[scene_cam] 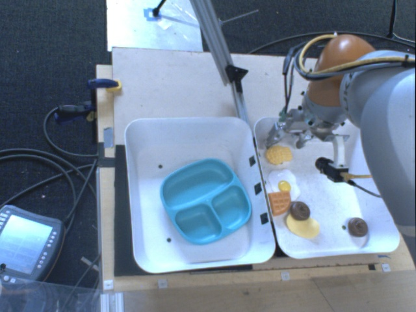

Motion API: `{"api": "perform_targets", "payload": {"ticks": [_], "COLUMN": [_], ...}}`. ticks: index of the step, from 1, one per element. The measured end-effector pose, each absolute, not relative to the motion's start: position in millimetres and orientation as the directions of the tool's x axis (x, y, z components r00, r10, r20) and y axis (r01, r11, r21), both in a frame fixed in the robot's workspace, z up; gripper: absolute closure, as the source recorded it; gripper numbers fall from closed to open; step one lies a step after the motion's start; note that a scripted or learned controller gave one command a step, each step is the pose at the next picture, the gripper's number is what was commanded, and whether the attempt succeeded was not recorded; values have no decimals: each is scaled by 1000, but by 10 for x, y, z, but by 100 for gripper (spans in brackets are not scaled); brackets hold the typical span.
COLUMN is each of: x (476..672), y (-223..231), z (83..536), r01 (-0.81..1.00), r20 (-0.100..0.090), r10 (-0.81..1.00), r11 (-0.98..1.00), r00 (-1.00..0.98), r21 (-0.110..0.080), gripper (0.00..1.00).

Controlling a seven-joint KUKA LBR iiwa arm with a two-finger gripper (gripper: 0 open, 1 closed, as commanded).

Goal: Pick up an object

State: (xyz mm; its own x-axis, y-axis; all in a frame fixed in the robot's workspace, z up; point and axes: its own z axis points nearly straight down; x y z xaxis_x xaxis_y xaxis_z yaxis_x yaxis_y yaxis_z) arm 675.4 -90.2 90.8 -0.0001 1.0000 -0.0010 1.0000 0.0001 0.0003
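My gripper hangs low over the far left corner of the right bin. Just below it lies a round yellow food piece; whether the two touch I cannot tell. Nearer the camera in the same bin lie a fried egg, an orange waffle square, a brown donut, a pale yellow slice and a second brown donut toward the right. The grey arm with its orange band covers the bin's far right part.
The left bin holds a blue divided plate. A slanted metal pole crosses the back of the bench and ends near the wall between the bins. A black plug with a cable hangs beside the gripper.
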Motion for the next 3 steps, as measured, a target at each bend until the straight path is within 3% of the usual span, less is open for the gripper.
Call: {"api": "perform_targets", "payload": {"ticks": [1, 3], "x": [6769, 6854], "y": [-901, -844], "z": [1032, 2333], "r01": [1000, 1000], "r20": [-1, -1], "r10": [1000, 1000], "r11": [0, 7], "r00": [0, -7], "r21": [5, 10], "gripper": [100, 100]}}
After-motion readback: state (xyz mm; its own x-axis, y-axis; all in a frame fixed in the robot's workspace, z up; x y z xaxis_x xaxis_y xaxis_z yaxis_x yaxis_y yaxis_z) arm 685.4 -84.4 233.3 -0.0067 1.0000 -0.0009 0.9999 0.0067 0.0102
